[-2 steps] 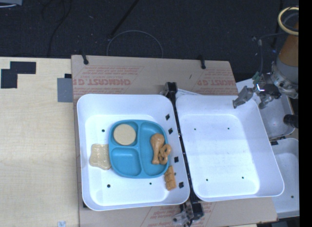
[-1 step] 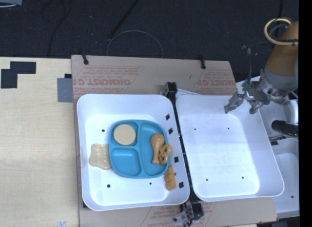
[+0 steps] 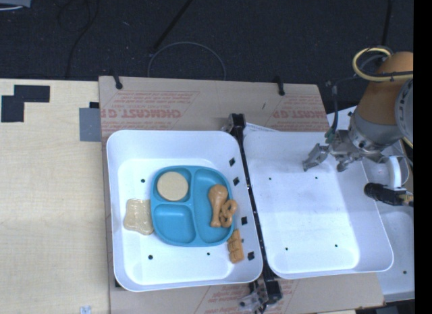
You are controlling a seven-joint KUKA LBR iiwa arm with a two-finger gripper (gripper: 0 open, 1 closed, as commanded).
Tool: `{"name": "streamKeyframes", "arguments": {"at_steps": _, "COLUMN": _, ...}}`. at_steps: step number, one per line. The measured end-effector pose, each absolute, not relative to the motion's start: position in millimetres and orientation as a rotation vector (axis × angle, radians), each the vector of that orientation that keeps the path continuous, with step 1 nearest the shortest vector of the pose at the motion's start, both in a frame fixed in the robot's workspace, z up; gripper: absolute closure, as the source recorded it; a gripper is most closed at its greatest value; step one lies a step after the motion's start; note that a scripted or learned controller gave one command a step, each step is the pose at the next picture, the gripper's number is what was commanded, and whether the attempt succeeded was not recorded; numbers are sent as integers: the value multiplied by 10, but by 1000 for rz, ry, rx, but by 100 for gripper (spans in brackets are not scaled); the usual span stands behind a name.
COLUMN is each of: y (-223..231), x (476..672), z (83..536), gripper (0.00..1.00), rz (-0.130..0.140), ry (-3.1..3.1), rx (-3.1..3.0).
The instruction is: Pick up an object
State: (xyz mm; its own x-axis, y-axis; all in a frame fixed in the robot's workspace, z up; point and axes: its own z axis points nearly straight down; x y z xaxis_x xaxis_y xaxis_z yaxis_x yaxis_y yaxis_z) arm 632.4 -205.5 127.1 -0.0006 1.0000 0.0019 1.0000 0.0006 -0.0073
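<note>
A blue divided plate (image 3: 177, 225) lies in the left bin (image 3: 135, 145). On it rest a round tan biscuit (image 3: 172, 186) and a tan drumstick with a pretzel-like piece (image 3: 221, 206). A pale toast slice (image 3: 138, 216) lies in the bin just left of the plate. A small tan chunk (image 3: 235, 246) sits off the plate's lower right corner. My gripper (image 3: 329, 159) hangs over the upper right part of the right bin (image 3: 317, 238), far from all these objects. Its fingers are spread apart and hold nothing.
A black divider (image 3: 244, 191) runs between the two bins. The bins sit on a cardboard sheet (image 3: 196, 103) over a wooden bench. The grey arm with its orange band (image 3: 386, 96) enters from the right, above the right bin's far corner.
</note>
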Motion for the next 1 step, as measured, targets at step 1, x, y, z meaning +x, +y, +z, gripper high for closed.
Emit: {"name": "streamKeyframes", "arguments": {"at_steps": 1, "y": -2060, "x": 6341, "z": 1408, "gripper": 100, "rz": 2, "ry": -2223, "rx": -2218}}
